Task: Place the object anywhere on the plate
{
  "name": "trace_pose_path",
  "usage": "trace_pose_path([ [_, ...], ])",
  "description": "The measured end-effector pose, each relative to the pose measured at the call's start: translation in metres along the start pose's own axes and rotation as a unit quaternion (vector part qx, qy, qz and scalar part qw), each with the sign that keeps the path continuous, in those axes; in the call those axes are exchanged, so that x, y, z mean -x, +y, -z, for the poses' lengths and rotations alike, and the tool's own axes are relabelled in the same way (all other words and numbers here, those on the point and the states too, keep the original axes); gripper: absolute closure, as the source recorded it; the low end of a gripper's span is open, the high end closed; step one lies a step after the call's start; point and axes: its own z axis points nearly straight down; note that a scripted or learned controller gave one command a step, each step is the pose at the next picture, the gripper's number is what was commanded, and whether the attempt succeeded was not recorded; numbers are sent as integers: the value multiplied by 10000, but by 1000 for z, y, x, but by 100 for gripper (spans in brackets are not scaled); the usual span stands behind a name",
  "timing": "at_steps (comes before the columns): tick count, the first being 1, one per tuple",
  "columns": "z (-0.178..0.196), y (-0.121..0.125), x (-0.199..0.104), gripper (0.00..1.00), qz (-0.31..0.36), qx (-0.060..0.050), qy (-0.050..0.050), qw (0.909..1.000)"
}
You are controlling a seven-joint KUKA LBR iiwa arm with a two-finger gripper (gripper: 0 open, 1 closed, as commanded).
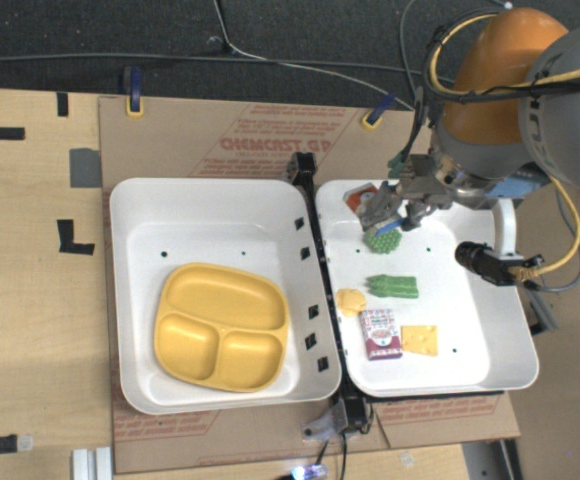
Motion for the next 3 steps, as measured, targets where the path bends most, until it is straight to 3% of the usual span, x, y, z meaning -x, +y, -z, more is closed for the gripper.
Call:
trace_pose_path([
  [1,2,-13,-52,100,1,-8,0,10000],
  [3,-32,-37,-146,100,2,-19,-3,10000],
])
